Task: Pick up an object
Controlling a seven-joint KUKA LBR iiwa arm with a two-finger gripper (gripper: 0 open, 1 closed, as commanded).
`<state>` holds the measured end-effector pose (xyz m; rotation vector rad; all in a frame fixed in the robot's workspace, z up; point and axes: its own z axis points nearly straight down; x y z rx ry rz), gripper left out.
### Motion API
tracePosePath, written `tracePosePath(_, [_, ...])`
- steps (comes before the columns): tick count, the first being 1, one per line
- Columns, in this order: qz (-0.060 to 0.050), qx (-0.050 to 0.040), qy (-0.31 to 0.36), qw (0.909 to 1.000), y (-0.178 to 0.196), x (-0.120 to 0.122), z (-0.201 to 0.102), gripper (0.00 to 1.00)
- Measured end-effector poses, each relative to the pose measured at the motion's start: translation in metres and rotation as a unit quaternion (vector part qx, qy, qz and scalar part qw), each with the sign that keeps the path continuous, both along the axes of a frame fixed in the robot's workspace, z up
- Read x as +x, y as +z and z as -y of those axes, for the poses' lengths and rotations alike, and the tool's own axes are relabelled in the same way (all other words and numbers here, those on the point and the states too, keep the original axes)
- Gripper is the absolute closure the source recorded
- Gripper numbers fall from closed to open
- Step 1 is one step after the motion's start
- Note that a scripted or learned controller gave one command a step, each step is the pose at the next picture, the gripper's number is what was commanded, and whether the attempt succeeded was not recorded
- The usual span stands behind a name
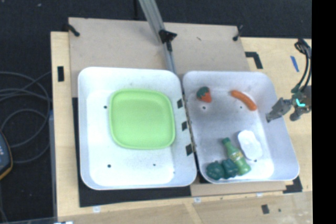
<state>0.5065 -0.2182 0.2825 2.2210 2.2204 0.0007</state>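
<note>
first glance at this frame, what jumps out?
The square lime-green plastic plate lying flat in the left white bin is the biggest patch of colour. The right white bin holds small items: an orange sausage-shaped toy and a red-orange strawberry-like piece near the far wall, with a green bottle, a dark green lump and a white oval object clustered at the near corner. The gripper sits at that bin's right rim.

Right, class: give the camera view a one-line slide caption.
Gripper at the right bin's edge; green plate in the left bin.
</note>
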Motion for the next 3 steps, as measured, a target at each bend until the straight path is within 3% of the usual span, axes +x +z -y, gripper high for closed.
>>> tracePosePath(1, [0.0, 0.0, 0.0, 1.0, 0.0, 0.0, 0.0, 0.0])
tracePosePath(3, [-0.002, 0.0005, 0.0, 1.0, -0.104, 0.001, -0.001, 0.0])
